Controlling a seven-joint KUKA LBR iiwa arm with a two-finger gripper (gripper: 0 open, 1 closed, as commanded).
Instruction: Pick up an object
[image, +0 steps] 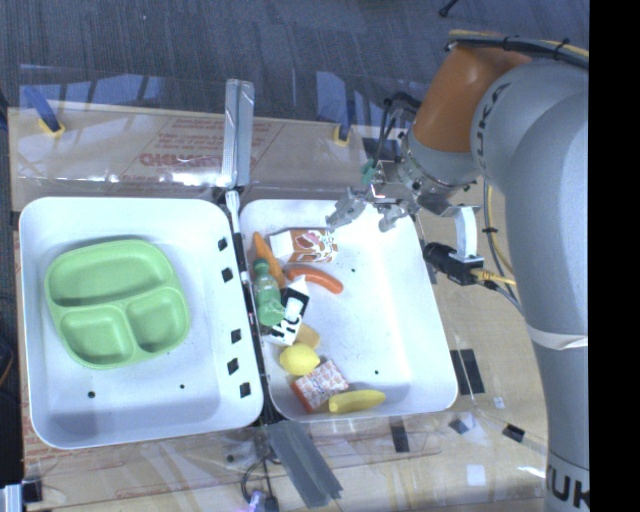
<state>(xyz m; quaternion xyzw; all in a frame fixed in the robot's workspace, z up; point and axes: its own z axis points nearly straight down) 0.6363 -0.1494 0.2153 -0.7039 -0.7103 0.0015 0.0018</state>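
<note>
Even, bright overhead light — soft shadows, mild glare on the white bins (420, 330) below the gripper (368, 210) — slightly soft focus.

Your gripper (368, 210) is hanging over the far edge of the right bin (400, 330), fingers spread, nothing between them. The pile sits along that bin's left side: carrot (264, 252), green bottle (267, 295), sausage (318, 279), lemon (299, 359), banana (356, 401). The left bin (60, 410) has a green divided plate (118, 302).
</note>
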